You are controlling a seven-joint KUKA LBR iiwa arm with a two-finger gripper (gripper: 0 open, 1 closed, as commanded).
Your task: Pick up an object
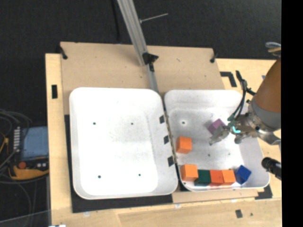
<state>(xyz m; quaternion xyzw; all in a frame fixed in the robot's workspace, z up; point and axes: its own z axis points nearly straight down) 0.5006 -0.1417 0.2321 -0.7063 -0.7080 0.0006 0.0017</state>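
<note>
Bench [52,126]: pale wood, with a tan board laid over its far part; two shallow white bins side by side on it

Left bin [75,141]: white floor marked by a few small dark dots

Right bin [199,98]: holds all the blocks; the arm [271,96] reaches in over its right side, orange band above the grey wrist

Gripper [221,135]: low over the middle of the right bin, pointing left; whether its pincer is spread or closed I cannot tell from here, and nothing can be made out between its tips; a small teal light glows just behind it

Purple block [217,125]: middle of the right bin, right against the upper left of the gripper; touching or merely beside it, I cannot tell

Orange block [184,144]: alone near the bin's left wall, left of the gripper and apart from it

Row along the near wall, left to right: orange cube [190,171]; green block [204,177]; a second orange cube [217,177]; a third orange cube [228,176]; blue block [243,173] at the right end, turned a little askew

Metal rail [135,30]: slants down from the top towards the gap between the bins

Blue box [35,143] with cables: off the bench's left edge
</note>
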